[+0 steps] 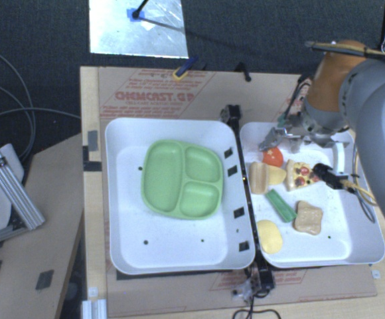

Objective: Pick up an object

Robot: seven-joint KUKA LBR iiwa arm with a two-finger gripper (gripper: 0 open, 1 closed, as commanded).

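The arm (pixel 372 105) comes in from the right and is cut off by the frame edge, so only its grey bulk and the orange band are visible. Its claw (pixel 270 142) hangs over the far left part of the right bin (pixel 365 244), low and near the bin's floor. The wrist hardware crowds and blurs the tip, so I cannot tell whether the claw is released or clenched, and nothing can be seen caught in it.

Just in front of the claw lies a small red tomato (pixel 273 156), touching or nearly touching it; the gap is too small to judge. Next to the tomato, nearer the camera, is a tan bread slice (pixel 257 177), and beside that a pizza slice (pixel 300 175), whose far right corner is partly covered by the robot's gear. A green stick (pixel 282 207) lies slanted below them, with a brown biscuit (pixel 308 218) to its right and a pale yellow round thing (pixel 269 236) near the bin's front left corner; what that one is meant to be is hard to tell.

The left bin (pixel 123 244) holds a green divided plate (pixel 181 178), lying flat near its middle. Both bins sit on a cardboard sheet (pixel 159 88) on the bench (pixel 88 98).
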